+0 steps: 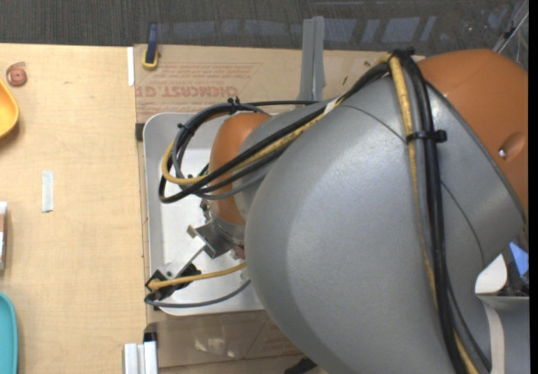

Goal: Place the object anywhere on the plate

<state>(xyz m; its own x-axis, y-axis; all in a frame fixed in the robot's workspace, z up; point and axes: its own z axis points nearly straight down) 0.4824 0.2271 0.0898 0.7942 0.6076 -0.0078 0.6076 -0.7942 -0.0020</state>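
My grey arm (378,229) with its orange band (234,158) takes up most of the camera view and reaches down into a white bin (160,171). The gripper (217,243) sits low over the bin's near part, largely covered by the wrist and by looping yellow and black cables (189,183). Most of the bin floor lies under the arm, so what lies in the bin is hidden from me.
Left of the bin is bare wooden bench (76,221) with a yellow item (5,112), a small pink disc (15,74), a white strip (47,192) and a teal edge (7,334). Brown cardboard (210,78) lies behind the bin.
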